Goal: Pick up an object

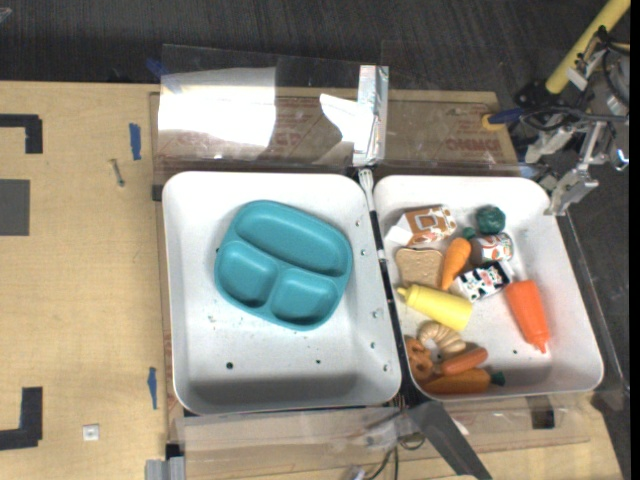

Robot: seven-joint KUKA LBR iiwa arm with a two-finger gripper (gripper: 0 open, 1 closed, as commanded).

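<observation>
The right bin (575,363) holds a heap of toy food. It includes a large orange carrot (527,313), a smaller carrot (455,260), a yellow bottle (437,305), a bread slice (420,265), a printed carton (428,223), a dark green round piece (489,218), a black-and-white can (482,281) and sausages (462,368). My gripper (562,193) hangs at the bin's far right corner, just over the rim, above and apart from all the toys. Nothing is visibly in it.
A teal divided plate (283,261) lies in the left bin (190,348). A clear plastic panel (270,118) stands behind the bins. Cables and a yellow bar (590,33) crowd the top right. Tan bench surface (70,298) stretches to the left.
</observation>
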